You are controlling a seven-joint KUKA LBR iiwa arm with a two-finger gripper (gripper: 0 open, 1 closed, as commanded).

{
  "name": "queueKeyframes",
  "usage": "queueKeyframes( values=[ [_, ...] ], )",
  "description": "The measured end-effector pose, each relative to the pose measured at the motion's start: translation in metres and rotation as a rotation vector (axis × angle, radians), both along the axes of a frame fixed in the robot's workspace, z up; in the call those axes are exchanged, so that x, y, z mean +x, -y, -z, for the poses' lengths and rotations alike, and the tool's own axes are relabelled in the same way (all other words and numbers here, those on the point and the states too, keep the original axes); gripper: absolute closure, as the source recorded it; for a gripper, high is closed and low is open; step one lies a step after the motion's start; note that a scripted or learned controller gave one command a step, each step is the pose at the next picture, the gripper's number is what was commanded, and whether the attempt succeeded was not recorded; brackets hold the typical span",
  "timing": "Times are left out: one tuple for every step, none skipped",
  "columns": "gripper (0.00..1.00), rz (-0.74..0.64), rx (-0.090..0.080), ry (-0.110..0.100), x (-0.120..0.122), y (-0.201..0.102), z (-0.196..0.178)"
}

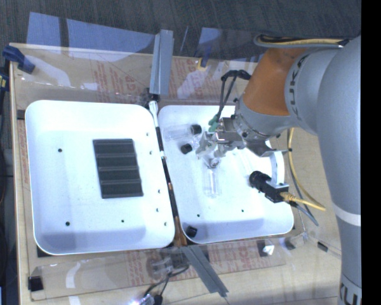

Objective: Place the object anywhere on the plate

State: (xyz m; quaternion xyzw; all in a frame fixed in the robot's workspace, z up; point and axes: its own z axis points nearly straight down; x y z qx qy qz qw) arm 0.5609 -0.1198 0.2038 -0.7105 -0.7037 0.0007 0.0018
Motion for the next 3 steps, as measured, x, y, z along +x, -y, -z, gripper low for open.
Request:
queueKeyframes(
  values=[
    [1.0,-0.046,-0.001,-0.001,0.019,-0.113,0.013],
    [1.0,-0.257,-0.001,-0.002,0.094,-0.24,0.049],
    [1.0,0.04,-0.002,0.0,0.024,-0.229,0.106]
  ],
)
